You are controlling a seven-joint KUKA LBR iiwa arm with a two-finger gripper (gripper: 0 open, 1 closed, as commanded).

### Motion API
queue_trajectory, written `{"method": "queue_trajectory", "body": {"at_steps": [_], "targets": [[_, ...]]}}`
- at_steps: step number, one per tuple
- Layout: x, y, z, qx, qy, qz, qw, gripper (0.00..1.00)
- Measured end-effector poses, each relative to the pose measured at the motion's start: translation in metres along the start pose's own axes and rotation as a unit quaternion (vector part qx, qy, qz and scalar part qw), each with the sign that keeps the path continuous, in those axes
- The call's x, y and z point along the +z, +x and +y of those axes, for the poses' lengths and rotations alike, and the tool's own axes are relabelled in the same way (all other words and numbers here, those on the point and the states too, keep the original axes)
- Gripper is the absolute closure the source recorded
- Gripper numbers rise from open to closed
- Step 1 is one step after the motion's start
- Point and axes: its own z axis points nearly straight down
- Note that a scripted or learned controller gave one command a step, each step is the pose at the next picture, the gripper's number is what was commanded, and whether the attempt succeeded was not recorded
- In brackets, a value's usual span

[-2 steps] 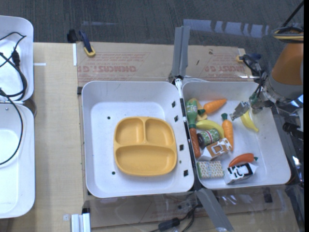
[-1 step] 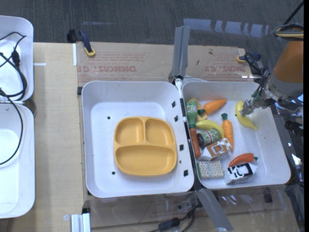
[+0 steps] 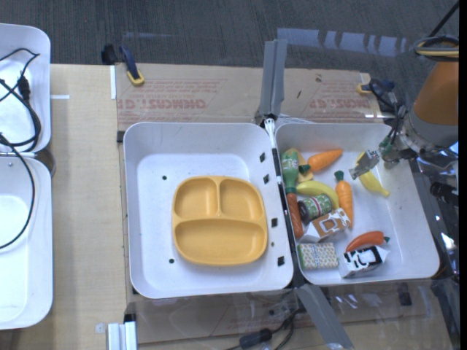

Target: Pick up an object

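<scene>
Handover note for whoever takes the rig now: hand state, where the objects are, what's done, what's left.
Hand: low in the right bin, upper right area, right beside the yellow banana piece. Whether it grips anything cannot be told.
Objects: all in the right bin, including two orange carrots, green bottle, can, small cartons.
Left bin: holds the yellow divided tray.
Done: the approach. Left: confirm a grasp and lift an object.
</scene>
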Motion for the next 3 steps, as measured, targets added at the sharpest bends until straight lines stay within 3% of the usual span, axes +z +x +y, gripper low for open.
{"method": "queue_trajectory", "body": {"at_steps": [1,2,3], "targets": [[-0.009,-0.001,0.001,0.000,-0.001,-0.001,1.0000,1.00],[0.006,-0.003,-0.012,-0.058,-0.009,-0.007,0.9982,1.00],[0.017,0.003,-0.016,-0.060,-0.001,0.000,0.9982,0.00]]}}
